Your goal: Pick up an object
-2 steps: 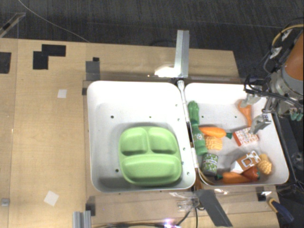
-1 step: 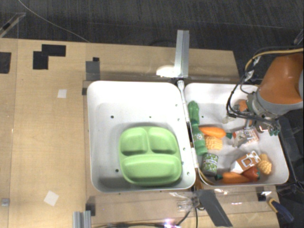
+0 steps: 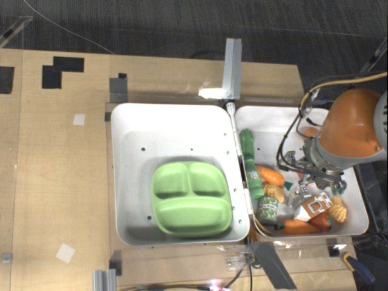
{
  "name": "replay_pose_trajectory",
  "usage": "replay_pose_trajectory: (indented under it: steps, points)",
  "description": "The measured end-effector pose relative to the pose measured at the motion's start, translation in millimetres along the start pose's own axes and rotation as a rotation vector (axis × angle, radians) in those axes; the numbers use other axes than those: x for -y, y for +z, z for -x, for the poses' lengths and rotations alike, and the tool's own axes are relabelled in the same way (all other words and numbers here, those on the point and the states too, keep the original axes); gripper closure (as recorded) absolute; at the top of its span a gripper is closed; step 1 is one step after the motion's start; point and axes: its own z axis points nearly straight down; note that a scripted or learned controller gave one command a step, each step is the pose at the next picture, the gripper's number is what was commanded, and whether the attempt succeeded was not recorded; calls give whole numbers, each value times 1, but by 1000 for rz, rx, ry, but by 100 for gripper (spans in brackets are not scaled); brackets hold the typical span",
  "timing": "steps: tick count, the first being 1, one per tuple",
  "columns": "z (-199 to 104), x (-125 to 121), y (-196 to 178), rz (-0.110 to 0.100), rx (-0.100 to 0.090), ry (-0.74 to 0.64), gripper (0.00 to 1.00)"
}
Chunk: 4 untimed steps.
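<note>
The right bin (image 3: 273, 121) holds several toy foods. A long green vegetable (image 3: 247, 144) lies along its left wall. Below it are an orange carrot (image 3: 270, 175), a green can (image 3: 267, 210) and a second orange piece (image 3: 299, 227) at the front wall. A yellow corn cob (image 3: 338, 210) and a red piece (image 3: 322, 222) lie at the front right. My gripper (image 3: 308, 193) hangs low over the pile, just above a small brown and white box (image 3: 315, 207). The wrist and its cables hide what lies under it.
In the left bin (image 3: 130, 126), a green divided tray (image 3: 191, 197) sits towards the front. A metal post (image 3: 232, 68) stands behind the wall between the bins. The arm's orange band (image 3: 351, 123) covers the right bin's right side.
</note>
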Motion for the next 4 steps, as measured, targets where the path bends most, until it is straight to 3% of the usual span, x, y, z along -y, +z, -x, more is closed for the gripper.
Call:
replay_pose_trajectory:
  steps: [1, 2, 3, 4]
  points:
    - [17, -46, 0, 0, 2, -5, 0]
    - [19, -41, -13, -8, 12, -2, 100]
    - [39, -13, -58, 4, -4, -445, 100]
    - [76, 26, -103, 5, -2, -866, 100]
